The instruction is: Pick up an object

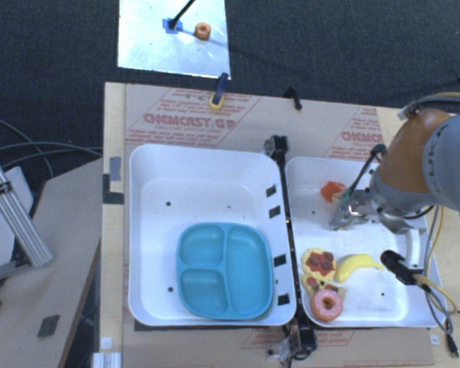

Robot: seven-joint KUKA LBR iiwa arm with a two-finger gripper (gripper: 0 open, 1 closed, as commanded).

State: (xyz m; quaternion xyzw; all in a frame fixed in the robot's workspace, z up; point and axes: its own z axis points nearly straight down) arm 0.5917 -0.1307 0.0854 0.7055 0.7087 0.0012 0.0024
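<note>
At the far left, aluminium framing (13, 214) slants across a lower tan surface, with grey cables (39, 158) trailing over dark carpet. The table (188, 112) carries a sheet of printed cardboard, and above it on the floor lies a shiny metal plate (145, 36) bearing a small orange ring (202, 31) and a blue piece (171, 25) on the end of a thin dark rod. A yellow-and-blue clip (218, 94) sits at the plate's lower edge, touching the cardboard. The left bin (161, 176) holds a teal divided tray (225, 270) lying flat toward its near right corner, with three compartments showing. A black divider strip (278, 213) runs between the two bins. In the right bin (377, 302), toward the near left corner, lies a cluster of toy food: a pizza slice with red toppings (318, 267), a pink-frosted doughnut (327, 304) just below and touching it, and a yellow banana (356, 264) just beside the pizza on the right. Further back in that bin an orange-red object (332, 190) rests near the wall, with a small yellowish piece just beside it. The pincer (343, 218) is low over the bin floor just right of and below that orange-red object, apart from the pizza and banana; whether its fingers are apart or together cannot be told, and nothing can be seen between them. Behind it the grey arm with its orange band (416, 162) reaches in from the right, and a black cable fitting (399, 265) with yellow wiring hangs over the bin's right side.
</note>
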